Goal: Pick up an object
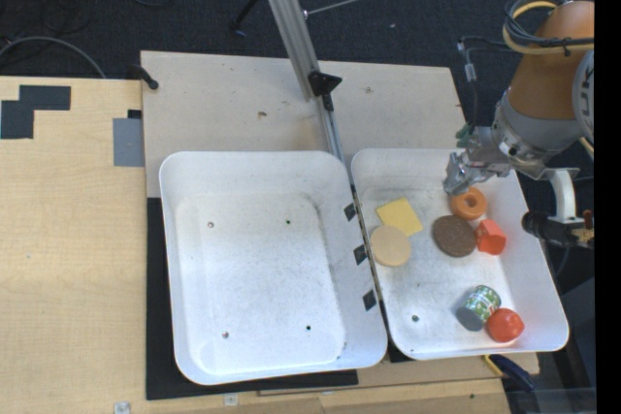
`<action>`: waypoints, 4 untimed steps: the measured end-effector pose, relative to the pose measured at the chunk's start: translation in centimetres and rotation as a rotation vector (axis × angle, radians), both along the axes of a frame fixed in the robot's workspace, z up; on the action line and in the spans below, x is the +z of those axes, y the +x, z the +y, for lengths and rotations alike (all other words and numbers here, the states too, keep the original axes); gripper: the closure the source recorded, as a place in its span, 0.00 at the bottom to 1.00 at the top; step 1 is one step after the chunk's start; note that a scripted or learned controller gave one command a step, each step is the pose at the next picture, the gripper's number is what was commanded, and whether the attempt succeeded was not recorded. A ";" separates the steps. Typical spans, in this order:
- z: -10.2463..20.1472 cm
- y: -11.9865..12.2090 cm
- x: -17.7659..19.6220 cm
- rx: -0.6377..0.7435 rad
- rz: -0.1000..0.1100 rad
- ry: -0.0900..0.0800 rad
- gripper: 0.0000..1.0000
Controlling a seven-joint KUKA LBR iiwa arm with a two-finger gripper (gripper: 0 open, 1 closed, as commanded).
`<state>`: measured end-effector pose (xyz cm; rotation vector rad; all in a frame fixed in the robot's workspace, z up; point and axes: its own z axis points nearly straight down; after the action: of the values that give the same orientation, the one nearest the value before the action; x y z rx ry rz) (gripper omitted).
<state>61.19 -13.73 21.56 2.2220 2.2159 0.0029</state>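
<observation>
Hovering near the right bin's (543, 330) far edge, the gripper (464, 172) sits beside the orange ring (470, 204), seemingly light and stiff; rim grasp suits. Opening: cannot tell.

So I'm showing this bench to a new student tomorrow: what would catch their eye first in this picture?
Probably the arm's gripper poised over the top of the right bin, close beside an orange ring. Next, the cluster of small things there: a yellow square, a tan disc, a brown disc, and a red ball near the bin's front corner. The left bin looks bare by contrast.
</observation>
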 end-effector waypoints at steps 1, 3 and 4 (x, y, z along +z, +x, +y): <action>-0.1 0.0 3.0 0.003 0.002 0.001 1.00; 10.1 -2.3 1.5 0.006 0.010 0.004 1.00; 14.6 -4.8 1.5 0.007 0.010 0.004 1.00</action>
<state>56.42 0.91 23.08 2.2212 2.2298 -0.0037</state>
